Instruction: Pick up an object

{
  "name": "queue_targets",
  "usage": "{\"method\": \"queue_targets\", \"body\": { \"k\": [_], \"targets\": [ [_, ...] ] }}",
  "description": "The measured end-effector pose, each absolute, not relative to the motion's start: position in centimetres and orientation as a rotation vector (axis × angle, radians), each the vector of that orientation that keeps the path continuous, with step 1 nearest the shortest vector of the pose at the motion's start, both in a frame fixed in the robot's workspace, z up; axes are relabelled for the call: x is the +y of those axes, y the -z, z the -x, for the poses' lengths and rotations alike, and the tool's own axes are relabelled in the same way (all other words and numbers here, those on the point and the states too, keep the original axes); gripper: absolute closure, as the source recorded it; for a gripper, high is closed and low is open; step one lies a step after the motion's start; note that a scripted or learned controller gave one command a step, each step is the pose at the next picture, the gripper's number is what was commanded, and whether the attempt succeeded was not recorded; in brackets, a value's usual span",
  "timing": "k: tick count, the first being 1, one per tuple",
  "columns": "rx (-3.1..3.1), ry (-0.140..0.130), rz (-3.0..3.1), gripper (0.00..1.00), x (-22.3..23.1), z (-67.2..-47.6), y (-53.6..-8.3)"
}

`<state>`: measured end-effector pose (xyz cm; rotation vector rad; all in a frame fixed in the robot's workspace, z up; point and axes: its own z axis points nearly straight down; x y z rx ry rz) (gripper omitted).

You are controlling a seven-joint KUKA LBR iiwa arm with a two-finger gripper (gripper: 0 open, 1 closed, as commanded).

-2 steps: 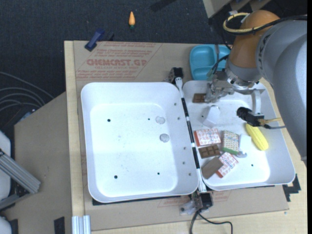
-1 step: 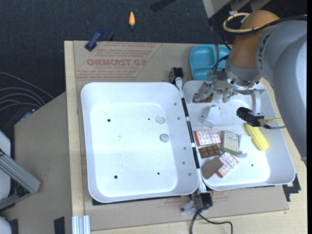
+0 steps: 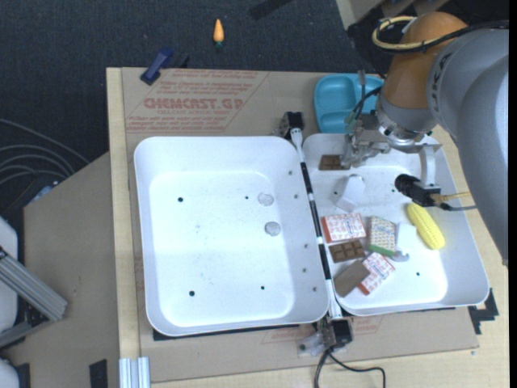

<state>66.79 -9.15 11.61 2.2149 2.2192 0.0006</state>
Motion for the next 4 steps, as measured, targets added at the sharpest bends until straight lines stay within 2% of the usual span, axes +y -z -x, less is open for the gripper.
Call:
{"method": "queue_targets", "body": {
  "k": [1, 2, 3, 4],
  "targets": [
    [2.219, 0.000, -2.215, 0.00, -9.1, -66.8, -11.6],
    [2.218, -0.002, -2.213, 1.00, -9.1, -66.8, -12.6],
    [2.218, -0.002, -2.213, 0.00, -9.1, -66.8, -12.6],
    [2.216, -0.005, -2.210, 1.00, -9.1, -66.9, -13.7]
  ]
}}
